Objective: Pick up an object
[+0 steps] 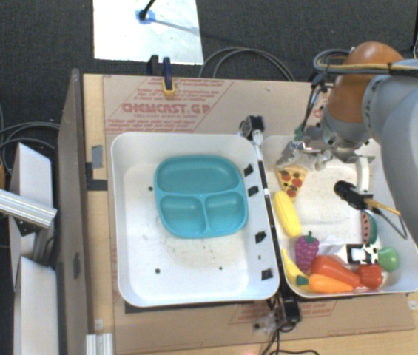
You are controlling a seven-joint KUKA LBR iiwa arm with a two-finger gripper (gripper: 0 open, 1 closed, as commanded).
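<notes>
The gripper (299, 149) hangs low over the far end of the right bin (327, 207), and whether it is open or closed cannot be told from this angle; nothing is seen held in it. It probably sits there because the toy foods are gathered in this bin, while the left bin (120, 220), well off to the gripper's far side, carries a teal plate (200, 197) too broad and flat to grasp easily. The likeliest target is the pizza slice (291, 180), lying flat just beside the gripper, on its near side. Its wide crust edge faces the gripper and its tip points away, so its long axis runs roughly along the divider between the bins. Just beyond it the corn cob (288, 214) lies on much the same line, slightly slanted. Grapes (306, 251) and a carrot (333, 274) crowd the corner farthest from the gripper.
</notes>
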